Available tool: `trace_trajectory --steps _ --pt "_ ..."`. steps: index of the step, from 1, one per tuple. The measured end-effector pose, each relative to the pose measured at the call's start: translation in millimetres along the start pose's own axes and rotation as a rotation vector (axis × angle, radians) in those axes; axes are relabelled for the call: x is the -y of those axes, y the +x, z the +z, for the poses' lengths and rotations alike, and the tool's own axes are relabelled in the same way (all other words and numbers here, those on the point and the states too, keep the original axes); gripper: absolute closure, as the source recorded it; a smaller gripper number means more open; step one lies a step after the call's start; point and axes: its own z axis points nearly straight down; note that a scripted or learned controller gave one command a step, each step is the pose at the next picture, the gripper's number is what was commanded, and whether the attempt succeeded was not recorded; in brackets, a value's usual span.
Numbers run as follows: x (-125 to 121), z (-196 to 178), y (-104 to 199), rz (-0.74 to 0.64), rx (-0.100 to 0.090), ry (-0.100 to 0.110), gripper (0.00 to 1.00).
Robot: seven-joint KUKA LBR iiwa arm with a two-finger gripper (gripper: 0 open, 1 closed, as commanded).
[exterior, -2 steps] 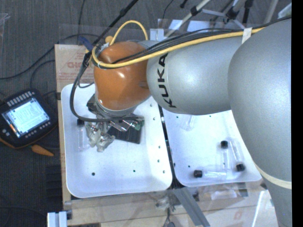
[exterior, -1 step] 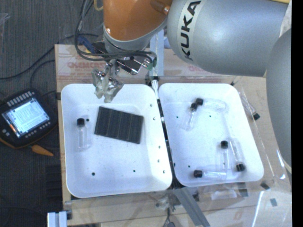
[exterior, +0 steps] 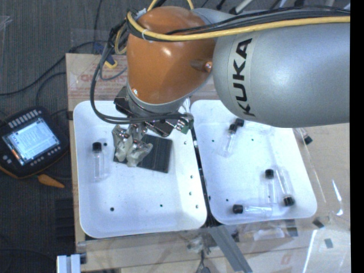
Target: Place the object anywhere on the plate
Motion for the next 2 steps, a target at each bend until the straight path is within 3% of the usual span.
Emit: trace_trajectory --steps 1,2 --pt "-25.1 42.5 23.0 -0.397 -0.003 -0.001 1.0" --pt "10.1 65.8 -4.9 -0.624 -0.001 -0.001 1.0"
